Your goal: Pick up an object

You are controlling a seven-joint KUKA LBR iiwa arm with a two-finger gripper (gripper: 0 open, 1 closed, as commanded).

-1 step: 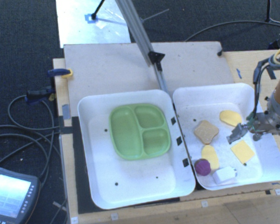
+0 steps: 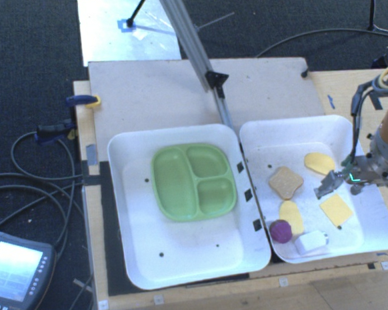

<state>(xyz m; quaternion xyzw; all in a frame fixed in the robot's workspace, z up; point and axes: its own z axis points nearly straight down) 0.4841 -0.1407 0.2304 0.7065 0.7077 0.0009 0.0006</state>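
The right bin (image 2: 299, 130) holds a round tan slice of bread (image 2: 286, 182), a yellow oval piece (image 2: 320, 163), a yellow square cheese slice (image 2: 336, 210), a pale yellow oval (image 2: 291, 215), a purple ball (image 2: 280, 231) and a white block (image 2: 311, 242). My gripper (image 2: 326, 188) hangs low over the bin's right half, just above the cheese slice and right of the bread. Nothing shows between its fingers.
The left bin (image 2: 138, 255) holds a green three-compartment plate (image 2: 193, 182). A grey pole (image 2: 191, 37) slants down to the divider between the bins. Cables and a teach pendant (image 2: 15, 266) lie on the floor at the left.
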